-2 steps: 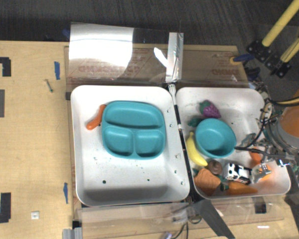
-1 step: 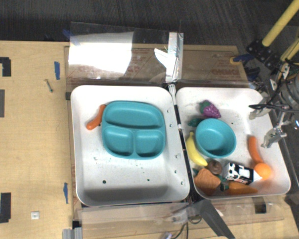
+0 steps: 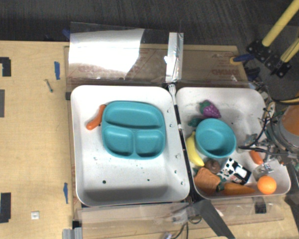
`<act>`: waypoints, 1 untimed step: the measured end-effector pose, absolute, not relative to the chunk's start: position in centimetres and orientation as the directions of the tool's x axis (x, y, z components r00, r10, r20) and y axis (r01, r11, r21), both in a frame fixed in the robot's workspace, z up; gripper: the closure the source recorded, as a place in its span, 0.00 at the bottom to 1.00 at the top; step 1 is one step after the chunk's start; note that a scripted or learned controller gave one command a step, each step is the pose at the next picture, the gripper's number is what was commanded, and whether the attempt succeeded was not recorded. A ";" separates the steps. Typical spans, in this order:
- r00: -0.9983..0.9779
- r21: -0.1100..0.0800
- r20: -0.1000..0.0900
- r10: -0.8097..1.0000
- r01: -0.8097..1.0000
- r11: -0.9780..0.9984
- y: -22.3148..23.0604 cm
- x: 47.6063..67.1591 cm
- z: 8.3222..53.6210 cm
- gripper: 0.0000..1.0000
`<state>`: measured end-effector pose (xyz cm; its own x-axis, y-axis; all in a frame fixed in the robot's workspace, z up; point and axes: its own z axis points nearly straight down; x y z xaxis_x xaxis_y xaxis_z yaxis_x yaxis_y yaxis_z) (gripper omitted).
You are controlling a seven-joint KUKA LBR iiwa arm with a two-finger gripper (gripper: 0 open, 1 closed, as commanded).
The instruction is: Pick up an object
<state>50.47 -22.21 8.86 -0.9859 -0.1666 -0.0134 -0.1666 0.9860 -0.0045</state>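
Grey arm w/ orange band (image 3: 295, 126) is cut off by the right edge; end effector (image 3: 265, 156) lost in cable clutter, fingers too blurred to read. Yellow banana (image 3: 194, 152) partly hidden under round teal bowl (image 3: 215, 137). Small orange carrot-like piece (image 3: 94, 118) partly tucked behind teal sectioned tray (image 3: 134, 128).

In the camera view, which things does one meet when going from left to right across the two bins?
Orange carrot → teal divided plate → banana → teal bowl → black-and-white toy → orange ball. The purple grapes and the brown pieces overlap others in this order, so I leave them out.
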 end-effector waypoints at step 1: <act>-0.985 -0.010 -0.024 -0.170 -0.170 0.985 -22.1 50.9 10.1 1.00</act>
<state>50.86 -22.10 10.14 -0.9852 -0.1699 -0.0236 -0.1697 0.9855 -0.0098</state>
